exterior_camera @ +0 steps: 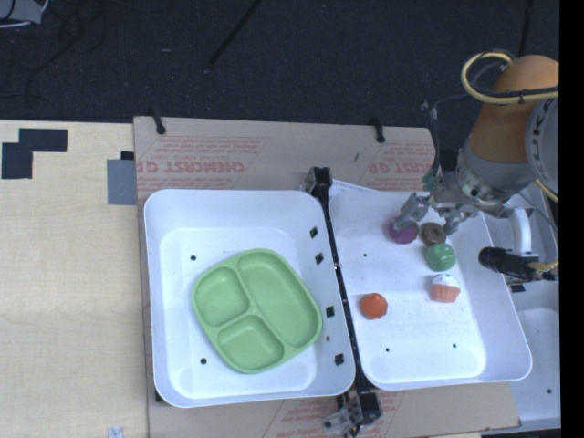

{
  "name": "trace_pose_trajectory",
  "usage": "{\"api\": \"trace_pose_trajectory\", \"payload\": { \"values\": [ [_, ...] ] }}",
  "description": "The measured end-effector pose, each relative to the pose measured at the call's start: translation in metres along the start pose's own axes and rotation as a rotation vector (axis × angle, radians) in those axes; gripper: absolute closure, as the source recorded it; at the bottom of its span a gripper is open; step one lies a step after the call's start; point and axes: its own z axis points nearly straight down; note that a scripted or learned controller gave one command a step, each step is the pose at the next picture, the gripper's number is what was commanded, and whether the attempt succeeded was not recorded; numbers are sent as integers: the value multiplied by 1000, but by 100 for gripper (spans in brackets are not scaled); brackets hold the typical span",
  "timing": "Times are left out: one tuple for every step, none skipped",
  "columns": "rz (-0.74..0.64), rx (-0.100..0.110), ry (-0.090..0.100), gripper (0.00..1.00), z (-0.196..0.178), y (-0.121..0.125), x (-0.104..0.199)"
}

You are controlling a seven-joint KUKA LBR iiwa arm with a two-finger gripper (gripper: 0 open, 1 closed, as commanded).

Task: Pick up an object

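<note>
My gripper (pixel 429 219) hangs over the back of the right bin (pixel 497 359), open, with nothing between its fingers. Just below its left finger lies a small purple object (pixel 401 233). A brown round object (pixel 432 234) sits right under the gap between the fingers. A green ball (pixel 440 256) rests a little nearer the front, and a pink-and-white cupcake (pixel 445 287) lies in front of that. An orange-red object (pixel 373 306) sits apart, toward the bin's left side.
The left bin (pixel 169 217) holds a green divided plate (pixel 256 310). A black divider (pixel 333 276) runs between the two bins. The front half of the right bin is bare white floor.
</note>
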Motion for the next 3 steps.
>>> {"api": "trace_pose_trajectory", "payload": {
  "values": [
    [-2,-13,-2,0,-9,3,0],
    [-2,-10,-1,0,34,3,2],
    [-2,-10,-1,0,77,3,4]
  ]
}}
